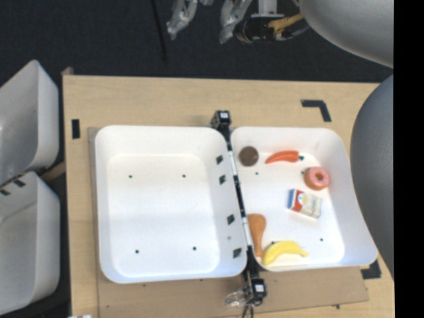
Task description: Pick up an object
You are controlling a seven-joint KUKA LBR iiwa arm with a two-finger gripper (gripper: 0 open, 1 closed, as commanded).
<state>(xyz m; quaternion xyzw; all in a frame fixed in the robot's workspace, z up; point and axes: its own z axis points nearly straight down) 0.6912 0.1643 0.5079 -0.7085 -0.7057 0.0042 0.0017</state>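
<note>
White moulded plastic makes up both shallow bins; the left-hand bin (159,204) has nothing in it, while the right-hand bin (331,244) carries the lot. Up at twelve o'clock, well clear of the bench, hangs the silver two-finger gripper (205,15), its jaws standing apart with nothing between them. In the right bin, a round brown ball-like thing (248,156) sits at eleven o'clock, a red-orange chilli pepper (283,156) just beside it at twelve, a pink ring doughnut (317,178) at two, a small white and red carton (305,203) near the middle, a tan drumstick-shaped piece (256,230) at seven hard against the wall, and a yellow banana (285,251) at six. They look like light, stiff, slippery toy food, though I can't be certain from here. The carton seems the easiest take, across its flat sides.
</note>
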